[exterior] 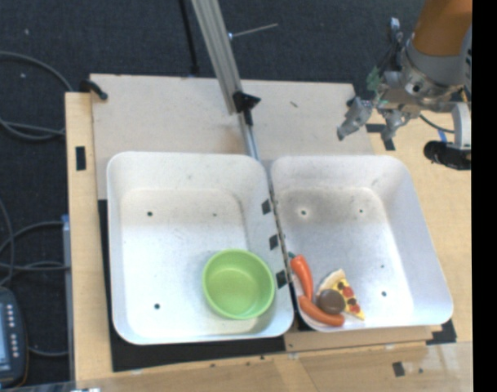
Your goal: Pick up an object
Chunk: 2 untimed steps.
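The likeliest picks lie in the right bin [411, 219], bunched in its near left corner: a carrot [303, 274] lying along the left wall, a hot dog [320, 311] against the near wall, a dark brown round piece [330, 300] resting just above it, and a pizza slice [343, 288] partly under that piece. All four touch or overlap. In the left bin [134, 219] a green bowl [238, 283] sits upright near the near right corner, close to the wall.

The gripper [364, 113] hangs above the bench beyond the right bin's far edge, well apart from every object. It holds nothing; whether the fingers are wide or narrow I cannot tell.

The step in hand looks like the approach. The toys are crowded into a corner, so a descent there risks a finger landing on the bin wall or on a neighbour. The carrot seems the cleanest target: fingers set across its width, with the drop kept off the wall. The bowl is an alternative, taken by its rim on the side away from the wall.

The bins are white, scuffed grey, and sit on a pale wood bench [175, 113]. A metal post [224, 55] leans up from between them. The floor is dark carpet with cables [19, 88], and a handheld screen [3, 333] lies at the near left.
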{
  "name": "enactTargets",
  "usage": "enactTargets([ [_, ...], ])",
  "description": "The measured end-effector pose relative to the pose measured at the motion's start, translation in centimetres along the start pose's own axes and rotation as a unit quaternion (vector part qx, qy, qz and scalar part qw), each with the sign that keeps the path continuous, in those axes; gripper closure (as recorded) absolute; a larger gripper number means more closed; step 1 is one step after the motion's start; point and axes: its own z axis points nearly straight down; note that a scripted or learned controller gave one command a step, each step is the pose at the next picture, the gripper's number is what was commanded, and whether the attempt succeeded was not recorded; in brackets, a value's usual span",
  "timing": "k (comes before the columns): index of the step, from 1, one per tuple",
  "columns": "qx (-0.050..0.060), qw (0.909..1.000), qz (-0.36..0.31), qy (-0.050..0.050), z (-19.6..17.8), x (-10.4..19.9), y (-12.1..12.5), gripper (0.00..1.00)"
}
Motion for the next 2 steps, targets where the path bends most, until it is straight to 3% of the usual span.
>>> enactTargets([
  [1, 0.000, 1.0000, 0.000, -0.001, 0.0, -0.1, 0.0, 0.00],
  [2, 0.003, 1.0000, 0.002, -0.001, 6.3, -0.1, 0.0, 0.00],
])
